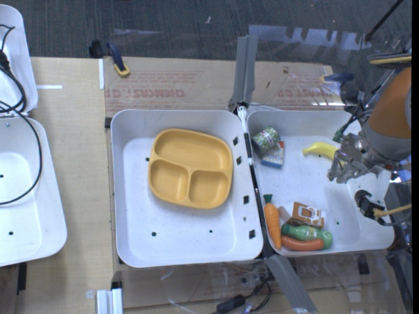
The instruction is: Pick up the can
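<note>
The can, green and white with a crumpled look, lies on its side in the far left corner of the right bin. It rests against a small blue and red box. My gripper hangs over the right part of the same bin, just right of a yellow banana, and well to the right of the can. Nothing shows held in the gripper.
A carrot, a green bottle, a red-orange item and a small brown carton crowd the right bin's near left corner. A yellow divided plate lies in the left bin. A divider wall separates the bins.
</note>
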Controlling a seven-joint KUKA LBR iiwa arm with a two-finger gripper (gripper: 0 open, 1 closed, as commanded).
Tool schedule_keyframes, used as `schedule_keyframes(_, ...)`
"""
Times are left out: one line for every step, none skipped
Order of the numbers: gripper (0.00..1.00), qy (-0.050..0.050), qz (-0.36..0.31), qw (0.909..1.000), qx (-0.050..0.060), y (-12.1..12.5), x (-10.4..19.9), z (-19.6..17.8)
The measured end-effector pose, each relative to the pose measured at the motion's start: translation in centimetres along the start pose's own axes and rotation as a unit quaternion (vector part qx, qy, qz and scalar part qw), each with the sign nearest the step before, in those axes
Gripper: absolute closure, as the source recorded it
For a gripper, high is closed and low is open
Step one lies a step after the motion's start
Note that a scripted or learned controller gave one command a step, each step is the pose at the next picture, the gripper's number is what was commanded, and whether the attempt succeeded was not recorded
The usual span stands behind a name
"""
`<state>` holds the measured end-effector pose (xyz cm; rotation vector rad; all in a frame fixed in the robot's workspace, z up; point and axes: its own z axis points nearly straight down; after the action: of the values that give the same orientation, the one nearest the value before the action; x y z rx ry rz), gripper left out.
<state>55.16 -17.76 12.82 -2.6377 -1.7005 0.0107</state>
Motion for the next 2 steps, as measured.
schedule_keyframes(1.0, 0.001, -0.017, 0.9998, -0.003, 4.5, 1.9, -12.6)
schedule_keyframes(1.0, 0.0, -0.147, 0.9891, -0.003, 7.9, 7.1, -24.7)
